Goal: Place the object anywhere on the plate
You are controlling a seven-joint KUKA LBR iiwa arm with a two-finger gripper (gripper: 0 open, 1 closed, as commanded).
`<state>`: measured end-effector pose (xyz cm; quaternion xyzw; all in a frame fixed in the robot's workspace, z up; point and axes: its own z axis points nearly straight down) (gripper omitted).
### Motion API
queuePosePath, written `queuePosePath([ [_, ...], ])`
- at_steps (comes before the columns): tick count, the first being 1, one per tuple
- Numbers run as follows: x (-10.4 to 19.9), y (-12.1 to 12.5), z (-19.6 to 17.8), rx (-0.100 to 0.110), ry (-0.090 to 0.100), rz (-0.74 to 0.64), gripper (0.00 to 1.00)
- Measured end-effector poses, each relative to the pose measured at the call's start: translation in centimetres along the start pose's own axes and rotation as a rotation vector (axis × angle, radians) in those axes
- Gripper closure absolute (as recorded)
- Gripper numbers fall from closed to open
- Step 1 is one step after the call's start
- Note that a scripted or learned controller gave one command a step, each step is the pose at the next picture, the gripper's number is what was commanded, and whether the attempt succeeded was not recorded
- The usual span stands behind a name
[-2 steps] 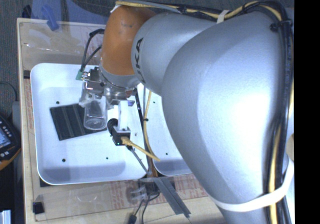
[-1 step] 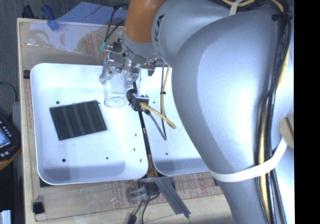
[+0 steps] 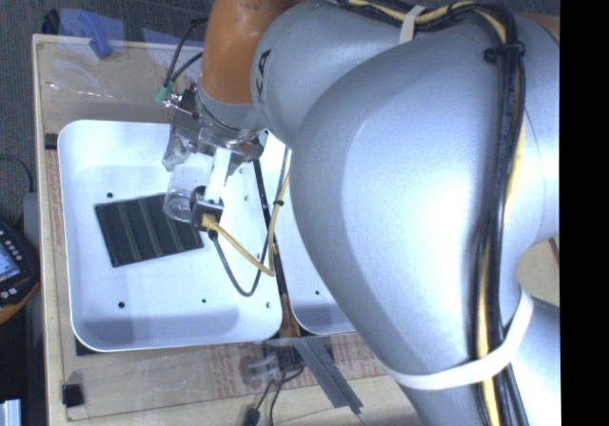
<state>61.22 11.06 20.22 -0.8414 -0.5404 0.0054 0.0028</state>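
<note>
Your view is dominated by the grey arm [image 3: 409, 177], which covers most of the right bin [image 3: 319, 319] and reaches across to the left bin [image 3: 143, 319]. In that left bin you can see a dark ribbed plate [image 3: 138, 229] lying flat on the floor. The gripper [image 3: 186, 191] hangs at the plate's right edge; you cannot tell its grip or spot the object.

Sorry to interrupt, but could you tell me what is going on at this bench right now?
The grey KUKA arm with the orange band reaches over the left shallow white bin. Its gripper hangs at the right edge of a dark ribbed rectangular plate lying flat in that bin. Something clear and glassy sits at the gripper, too blurred to identify.
</note>
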Motion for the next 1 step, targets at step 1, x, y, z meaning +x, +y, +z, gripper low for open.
queuePosePath([
  [1,0.01,0.01,-0.03,-0.001,0.0,0.0,0.0],
])
